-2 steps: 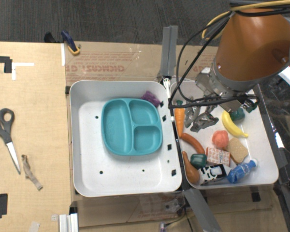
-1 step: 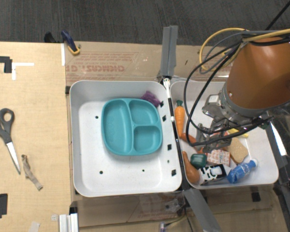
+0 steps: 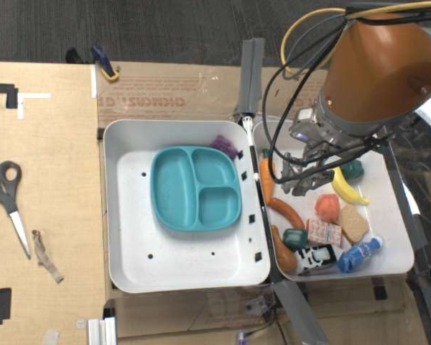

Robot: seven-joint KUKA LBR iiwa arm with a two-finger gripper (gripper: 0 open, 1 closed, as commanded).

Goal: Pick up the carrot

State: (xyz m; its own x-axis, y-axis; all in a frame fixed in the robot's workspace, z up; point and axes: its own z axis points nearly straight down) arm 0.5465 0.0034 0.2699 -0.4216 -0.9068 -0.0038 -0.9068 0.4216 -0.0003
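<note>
The carrot [image 3: 265,180] is a slim orange piece lying along the left wall of the right bin [image 3: 399,264], pointing toward the far side. My gripper [image 3: 304,177] hangs low over the bin's far-middle part, just right of the carrot and apart from it. Nothing shows between its tips. The grey arm with its orange band [image 3: 377,60] covers the bin's far right corner.
Beside the carrot lie a reddish sausage [image 3: 287,212] and a brown piece [image 3: 284,256]. A banana [image 3: 346,187], pink ball [image 3: 328,206], bread [image 3: 353,223], blue bottle [image 3: 359,254] and small boxes crowd the near right. A teal divided plate [image 3: 196,188] sits in the left bin [image 3: 129,264].
</note>
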